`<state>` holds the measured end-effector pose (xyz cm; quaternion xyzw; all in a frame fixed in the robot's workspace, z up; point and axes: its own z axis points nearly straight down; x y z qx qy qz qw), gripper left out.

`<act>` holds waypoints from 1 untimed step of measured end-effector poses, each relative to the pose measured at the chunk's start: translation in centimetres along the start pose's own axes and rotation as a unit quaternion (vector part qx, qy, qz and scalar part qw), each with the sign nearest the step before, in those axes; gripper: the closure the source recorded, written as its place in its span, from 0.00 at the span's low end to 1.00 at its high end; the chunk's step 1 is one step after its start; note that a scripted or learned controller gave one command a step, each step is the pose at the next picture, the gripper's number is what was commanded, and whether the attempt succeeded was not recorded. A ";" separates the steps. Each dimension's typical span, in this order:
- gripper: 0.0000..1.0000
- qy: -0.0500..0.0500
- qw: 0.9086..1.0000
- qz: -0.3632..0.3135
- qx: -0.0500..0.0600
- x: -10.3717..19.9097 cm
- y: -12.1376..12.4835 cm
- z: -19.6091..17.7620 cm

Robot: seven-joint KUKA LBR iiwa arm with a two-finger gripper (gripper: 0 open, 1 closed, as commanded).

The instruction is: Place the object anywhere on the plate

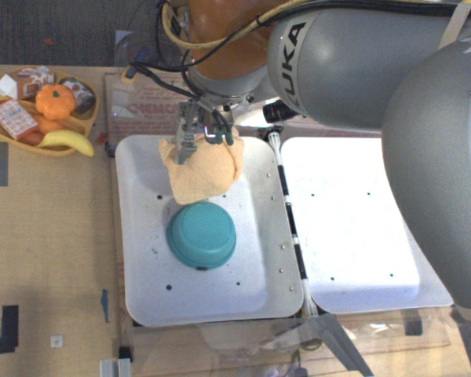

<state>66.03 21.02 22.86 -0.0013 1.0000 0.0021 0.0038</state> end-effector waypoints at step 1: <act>0.00 -0.001 1.000 0.000 0.000 0.0 0.0 -0.1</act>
